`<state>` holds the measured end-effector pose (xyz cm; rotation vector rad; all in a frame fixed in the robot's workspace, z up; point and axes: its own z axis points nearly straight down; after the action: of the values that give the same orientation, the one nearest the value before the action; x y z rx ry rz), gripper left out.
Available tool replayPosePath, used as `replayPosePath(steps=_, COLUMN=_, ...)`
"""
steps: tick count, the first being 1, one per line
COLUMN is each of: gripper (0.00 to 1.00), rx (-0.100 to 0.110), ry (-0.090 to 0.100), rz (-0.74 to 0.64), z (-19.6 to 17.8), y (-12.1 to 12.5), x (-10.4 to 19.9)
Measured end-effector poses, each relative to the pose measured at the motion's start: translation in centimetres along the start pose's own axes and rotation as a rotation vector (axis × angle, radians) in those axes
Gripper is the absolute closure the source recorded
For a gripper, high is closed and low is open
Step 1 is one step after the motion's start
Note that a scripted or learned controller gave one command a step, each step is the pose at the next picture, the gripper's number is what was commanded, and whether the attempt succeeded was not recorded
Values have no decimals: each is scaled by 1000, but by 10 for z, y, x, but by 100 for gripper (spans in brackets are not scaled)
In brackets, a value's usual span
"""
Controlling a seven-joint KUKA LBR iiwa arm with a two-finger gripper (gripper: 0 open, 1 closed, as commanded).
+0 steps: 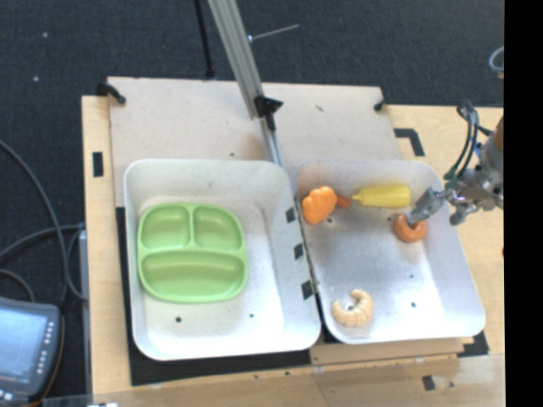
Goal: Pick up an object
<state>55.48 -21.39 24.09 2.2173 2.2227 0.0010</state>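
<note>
You are seeing corn cob lying left-right in right bin | claw spreading unclenched over orange piece

We look down on two shallow white bins side by side on the bench. In the left bin lies a green divided plate, flat, with three compartments. The right bin holds an orange pepper-like toy near its upper left corner, a yellow corn cob just to its right, a small orange round piece by the right wall, and a pale croissant-shaped item near the front. The gripper reaches in from the right, one finger coming down onto the round piece.
</note>
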Motion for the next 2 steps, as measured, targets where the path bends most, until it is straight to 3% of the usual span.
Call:
replayPosePath(steps=1, gripper=0, rx=4, ry=3, rz=-3, z=33, y=-32, x=58)
replayPosePath(steps=2, gripper=0, rx=8, ry=4, rz=-4, z=109, y=-32, x=117)
